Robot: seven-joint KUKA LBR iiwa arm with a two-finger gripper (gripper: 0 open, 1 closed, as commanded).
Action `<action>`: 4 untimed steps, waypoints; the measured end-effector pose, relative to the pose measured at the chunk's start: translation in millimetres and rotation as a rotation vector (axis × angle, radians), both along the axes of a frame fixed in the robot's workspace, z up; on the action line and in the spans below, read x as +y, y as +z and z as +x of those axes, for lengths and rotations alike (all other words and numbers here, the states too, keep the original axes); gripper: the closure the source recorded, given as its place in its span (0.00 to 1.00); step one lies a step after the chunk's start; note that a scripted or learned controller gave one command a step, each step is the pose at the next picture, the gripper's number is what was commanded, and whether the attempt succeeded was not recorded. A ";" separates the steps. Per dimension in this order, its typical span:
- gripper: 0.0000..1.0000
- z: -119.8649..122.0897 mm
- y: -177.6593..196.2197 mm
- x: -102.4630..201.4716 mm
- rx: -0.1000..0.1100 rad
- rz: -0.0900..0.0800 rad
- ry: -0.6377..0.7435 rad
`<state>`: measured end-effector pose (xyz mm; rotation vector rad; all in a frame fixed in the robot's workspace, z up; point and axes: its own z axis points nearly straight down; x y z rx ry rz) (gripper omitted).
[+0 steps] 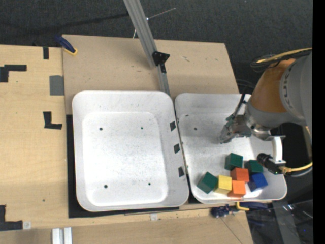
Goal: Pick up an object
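Hovering over the right bin, your gripper points down at bare white floor.
You cannot tell how wide it is open, and nothing shows in its grip. Look just below it: green blocks, an orange block, a yellow block and a blue block sit bunched together.
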<state>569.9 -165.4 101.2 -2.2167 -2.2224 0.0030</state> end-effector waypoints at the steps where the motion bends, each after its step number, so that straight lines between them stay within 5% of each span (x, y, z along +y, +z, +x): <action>1: 1.00 -4.6 46.6 -6.5 -0.006 -0.002 -0.003; 3: 1.00 7.4 154.6 -10.9 -0.009 -0.003 -0.001; 4: 1.00 8.1 177.6 -10.4 -0.005 -0.001 -0.001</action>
